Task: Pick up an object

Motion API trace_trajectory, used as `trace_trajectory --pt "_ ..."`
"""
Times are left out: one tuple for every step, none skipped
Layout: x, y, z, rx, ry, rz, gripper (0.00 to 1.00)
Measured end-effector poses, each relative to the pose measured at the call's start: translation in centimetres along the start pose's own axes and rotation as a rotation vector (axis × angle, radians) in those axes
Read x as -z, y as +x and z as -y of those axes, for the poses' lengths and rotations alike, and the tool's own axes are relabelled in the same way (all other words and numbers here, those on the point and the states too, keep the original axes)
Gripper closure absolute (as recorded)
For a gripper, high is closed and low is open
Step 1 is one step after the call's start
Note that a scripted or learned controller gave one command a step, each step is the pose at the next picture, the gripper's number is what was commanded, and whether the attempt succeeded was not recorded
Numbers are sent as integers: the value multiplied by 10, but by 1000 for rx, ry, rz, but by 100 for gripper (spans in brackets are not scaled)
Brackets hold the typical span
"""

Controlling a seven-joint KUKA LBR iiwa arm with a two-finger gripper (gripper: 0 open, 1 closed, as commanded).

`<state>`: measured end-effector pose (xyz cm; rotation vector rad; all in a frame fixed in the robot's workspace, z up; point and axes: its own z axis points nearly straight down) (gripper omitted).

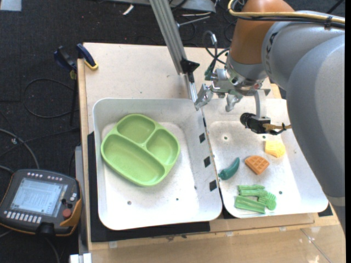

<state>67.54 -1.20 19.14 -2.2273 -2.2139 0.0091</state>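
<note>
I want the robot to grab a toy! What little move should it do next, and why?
Probably move toward the near end of the right bin and lower over one toy. The gripper hangs above that bin's far edge, holding nothing, while the waffle and yellow block lie nearer the front.

Two bins sit side by side on the surface (126,70): the left bin (109,201) holds a divided plate (140,148) lying toward its rear left. In the right bin (307,193), a toy pepper (230,168) lies near the left wall, a waffle (256,164) just right of it, a cheese wedge (275,148) behind and right of the waffle, and a bundle of beans (255,197) at the front. The gripper (219,98) hangs over the rear edge where the bins meet, and a handheld control pad (38,199) lies off the surface to the left.
</note>
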Motion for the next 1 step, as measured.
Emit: trace_trajectory --pt "4 -67 -1 -1 -7 1 0"
